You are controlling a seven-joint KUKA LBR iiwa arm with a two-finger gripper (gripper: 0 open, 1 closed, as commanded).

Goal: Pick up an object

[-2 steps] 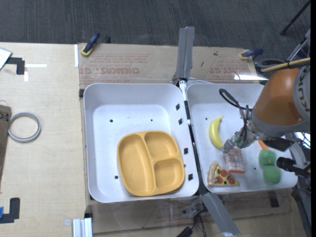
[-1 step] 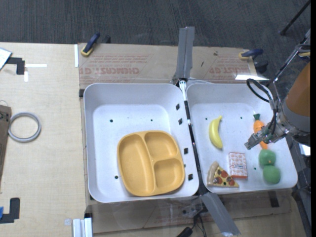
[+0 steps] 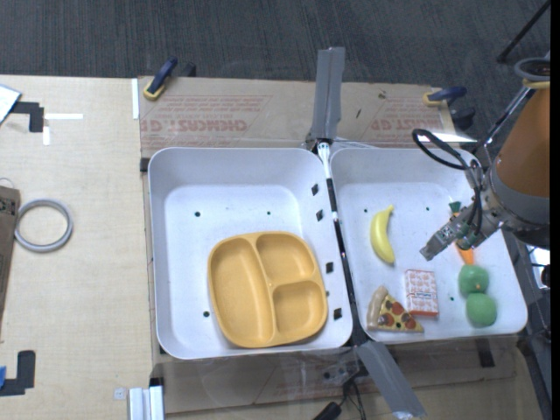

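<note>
- Landmark: banana (image 3: pixel 382 234), lying in the right bin (image 3: pixel 350 191), roughly upright in the camera view, upper left of that bin's floor.
- Gripper (image 3: pixel 435 248) sits just right of the banana, angled down-left, over bare bin floor. How far it is opened: cannot tell at this resolution. Nothing visibly held.
- Right of the banana, past the gripper: small orange item (image 3: pixel 466 254), partly masked by the tool; identity uncertain.
- Below-right of the banana: red-and-white packet (image 3: pixel 421 291); pizza slice (image 3: pixel 392 313) beside it, lower left.
- Far right of the banana: two green round fruits (image 3: pixel 475 294), touching, near the bin's right wall.
- Left of the banana, in the other bin: yellow divided plate (image 3: pixel 265 287).
- Judgement: no target secured yet. The slanted approach probably suits a low sideways reach toward the banana or the orange item.
</note>
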